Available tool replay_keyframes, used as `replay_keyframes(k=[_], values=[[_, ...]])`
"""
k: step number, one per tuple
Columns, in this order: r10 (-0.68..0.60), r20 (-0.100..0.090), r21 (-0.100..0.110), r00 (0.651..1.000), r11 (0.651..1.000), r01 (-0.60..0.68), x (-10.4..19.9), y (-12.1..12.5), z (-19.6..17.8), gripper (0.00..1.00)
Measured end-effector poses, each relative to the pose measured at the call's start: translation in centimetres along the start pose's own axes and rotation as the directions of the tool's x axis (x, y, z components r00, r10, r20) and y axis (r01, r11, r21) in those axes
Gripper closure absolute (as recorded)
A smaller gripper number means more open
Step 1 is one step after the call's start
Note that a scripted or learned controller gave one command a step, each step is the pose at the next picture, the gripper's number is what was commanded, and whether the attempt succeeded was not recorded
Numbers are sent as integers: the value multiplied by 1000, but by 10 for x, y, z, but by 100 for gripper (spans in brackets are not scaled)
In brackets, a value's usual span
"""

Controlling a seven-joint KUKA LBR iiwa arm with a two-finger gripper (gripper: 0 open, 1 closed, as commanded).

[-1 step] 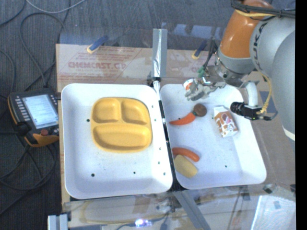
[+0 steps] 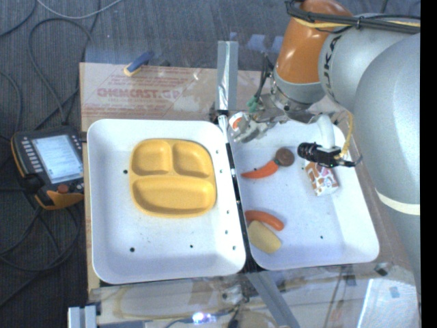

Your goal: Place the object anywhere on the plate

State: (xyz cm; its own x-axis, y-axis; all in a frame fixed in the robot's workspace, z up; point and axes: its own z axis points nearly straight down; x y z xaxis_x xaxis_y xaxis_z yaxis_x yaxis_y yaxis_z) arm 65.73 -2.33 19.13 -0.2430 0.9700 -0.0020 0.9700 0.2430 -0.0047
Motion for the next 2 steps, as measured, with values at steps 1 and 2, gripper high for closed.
replay_keyframes(k=[1, 2], values=[[-87, -2, 0, 996, 996, 87, 86, -14, 10, 100], [-87, -2, 0, 996, 996, 87, 86, -14, 10, 0]])
